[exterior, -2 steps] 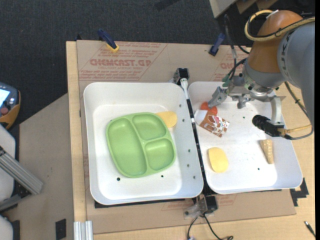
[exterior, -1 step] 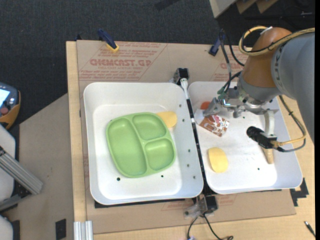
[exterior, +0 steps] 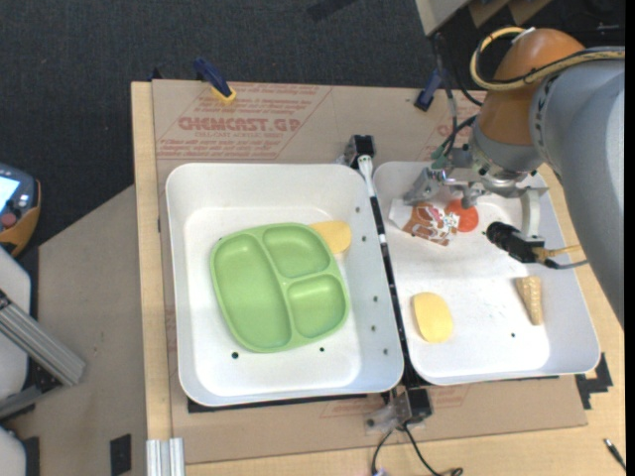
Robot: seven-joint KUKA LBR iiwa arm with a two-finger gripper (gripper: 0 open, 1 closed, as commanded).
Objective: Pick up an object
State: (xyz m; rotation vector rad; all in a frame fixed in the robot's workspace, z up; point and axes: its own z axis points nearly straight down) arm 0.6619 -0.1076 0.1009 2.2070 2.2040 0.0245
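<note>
A crumpled red, brown and white packet point(exterior: 429, 224) lay in the far part of the right bin point(exterior: 476, 355), near the wall that bin shared with its neighbour. Its right end showed a bright red patch; whether that was part of the packet or a separate thing could not be told. The tool point(exterior: 448, 188) hung directly over the packet's far edge, close enough that the two overlapped in the camera view. Whether the tool was apart, together or clamped on the packet could not be told, as the wrist hid its tips from above. The grey arm point(exterior: 580, 117) reached in from the right, with its orange band just above the wrist.

Nearer the camera in the same bin, a smooth yellow lump point(exterior: 432, 317) lay close to the dividing wall, well apart from the packet. A tan cone point(exterior: 531, 298) lay near the right wall, pointed end toward the camera.

The left bin point(exterior: 189, 266) held a green tray point(exterior: 281, 286) with three compartments. A pale yellow piece point(exterior: 334, 234) touched the tray's far right corner.

Both bins sat on a cardboard-covered bench point(exterior: 238, 122). Two blue clamps point(exterior: 213, 79) gripped the cardboard's far edge.
</note>
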